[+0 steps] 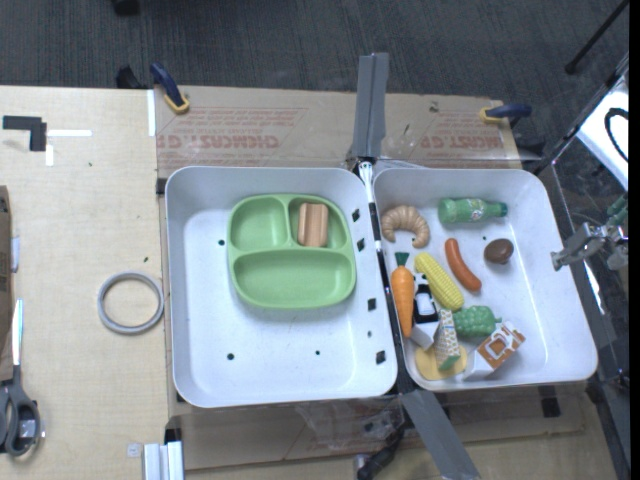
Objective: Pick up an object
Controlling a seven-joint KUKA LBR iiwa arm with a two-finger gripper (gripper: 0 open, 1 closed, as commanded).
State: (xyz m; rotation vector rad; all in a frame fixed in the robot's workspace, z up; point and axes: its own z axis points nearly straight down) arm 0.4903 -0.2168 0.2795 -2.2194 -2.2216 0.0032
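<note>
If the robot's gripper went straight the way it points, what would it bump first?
The gripper points left over the right bin's rim. If it clears that rim, probably the brown round toy first; its height is hard to judge.

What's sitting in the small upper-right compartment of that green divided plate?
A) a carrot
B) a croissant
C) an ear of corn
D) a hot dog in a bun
D: the hot dog in a bun lies in the upper-right compartment of the green divided plate in the left bin; the croissant, corn and carrot are in the right bin.
</note>
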